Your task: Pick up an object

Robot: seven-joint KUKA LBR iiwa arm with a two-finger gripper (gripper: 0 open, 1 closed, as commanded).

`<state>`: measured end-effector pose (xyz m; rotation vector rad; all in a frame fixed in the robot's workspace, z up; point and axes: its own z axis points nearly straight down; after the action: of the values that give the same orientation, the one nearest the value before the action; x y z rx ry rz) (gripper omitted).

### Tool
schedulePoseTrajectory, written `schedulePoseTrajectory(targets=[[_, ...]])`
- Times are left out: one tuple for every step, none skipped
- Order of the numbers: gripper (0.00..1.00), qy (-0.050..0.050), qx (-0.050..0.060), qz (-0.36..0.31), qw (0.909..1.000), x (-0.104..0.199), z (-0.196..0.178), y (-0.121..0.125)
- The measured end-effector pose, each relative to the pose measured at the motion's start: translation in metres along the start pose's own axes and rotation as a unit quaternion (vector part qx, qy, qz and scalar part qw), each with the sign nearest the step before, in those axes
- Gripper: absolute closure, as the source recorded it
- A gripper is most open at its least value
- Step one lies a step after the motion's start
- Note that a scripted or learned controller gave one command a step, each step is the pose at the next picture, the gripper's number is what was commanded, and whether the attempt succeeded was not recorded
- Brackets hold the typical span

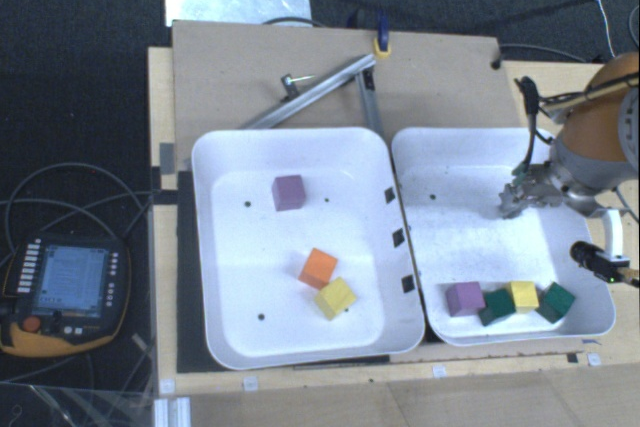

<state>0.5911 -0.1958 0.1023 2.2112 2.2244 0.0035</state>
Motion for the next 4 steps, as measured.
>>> schedulePoseTrajectory(targets=[[1.00,0.000,0.000,0.001,1.0000,-0.001,-0.045,-0.002],[1.00,0.000,-0.001,0.000,1.0000,0.003,-0.094,0.008],[1.00,0.001,0.001,0.000,1.0000,0.003,-0.103,0.009],[1.00,0.002,0.002,-0.002,1.0000,0.060,-0.098,0.010]])
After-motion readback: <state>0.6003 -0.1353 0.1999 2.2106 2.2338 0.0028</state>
